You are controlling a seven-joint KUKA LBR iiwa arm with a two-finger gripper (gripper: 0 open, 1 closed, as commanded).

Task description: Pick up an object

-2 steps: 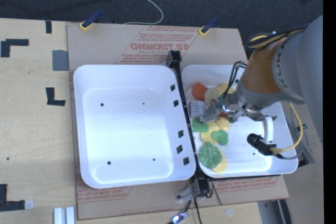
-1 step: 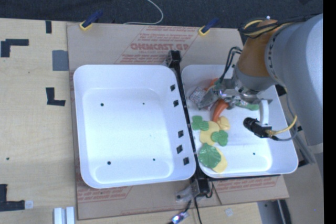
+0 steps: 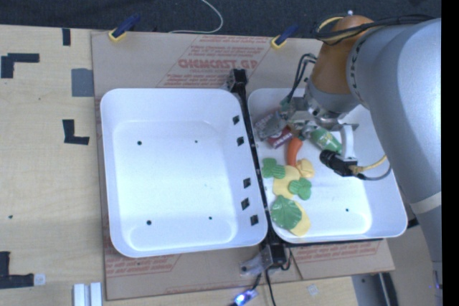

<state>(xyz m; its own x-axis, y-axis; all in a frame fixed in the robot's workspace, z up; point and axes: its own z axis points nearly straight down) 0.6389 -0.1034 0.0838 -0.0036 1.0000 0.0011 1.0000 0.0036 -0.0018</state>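
Observation:
My gripper (image 3: 281,127) is low in the right bin (image 3: 373,208), at its upper left near the divider. It sits among a pile of small objects. An orange carrot-shaped piece (image 3: 294,150) lies just below it, and a red piece (image 3: 280,137) shows at its tip. A green object (image 3: 327,139) lies to the right under the wrist. Below these are flat green pieces (image 3: 272,169) (image 3: 285,212) and yellow pieces (image 3: 305,168) (image 3: 300,227). Whether anything is held is hidden by the gripper body.
The left bin (image 3: 172,172) stands beside the right one, with a black divider strip (image 3: 247,161) between them. The grey arm with its orange band (image 3: 337,68) covers the right bin's upper right. Cardboard lies under both bins.

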